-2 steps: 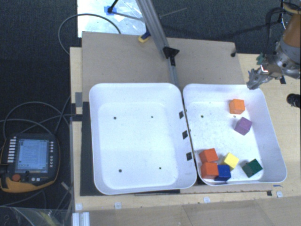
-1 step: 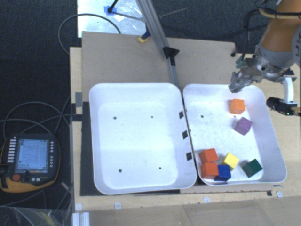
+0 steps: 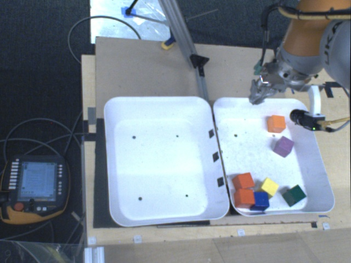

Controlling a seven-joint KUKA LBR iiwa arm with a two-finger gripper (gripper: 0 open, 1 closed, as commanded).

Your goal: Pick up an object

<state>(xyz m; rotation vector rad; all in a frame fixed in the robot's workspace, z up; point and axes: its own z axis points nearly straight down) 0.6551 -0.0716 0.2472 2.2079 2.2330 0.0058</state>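
My gripper (image 3: 258, 96) hangs over the far edge of the right bin (image 3: 323, 171), near its far-left corner, with nothing visible between its tips. From this slant I cannot tell how wide it stands.

The nearest candidate is the orange cube (image 3: 276, 124), lying alone in the far part of the bin, with the purple cube (image 3: 283, 146) just nearer than it and a little to the right. At the near end, two more orange blocks (image 3: 244, 189), a yellow cube (image 3: 269, 187) and a blue block (image 3: 261, 200) crowd together, and a green cube (image 3: 294, 195) sits to their right.

I judge these to be small, light, rigid blocks. Flat opposite faces should pinch well, though smooth sides may slip if I come down skewed. The lone orange cube offers free sides; the huddled ones do not.

The left bin (image 3: 112, 163) holds none.
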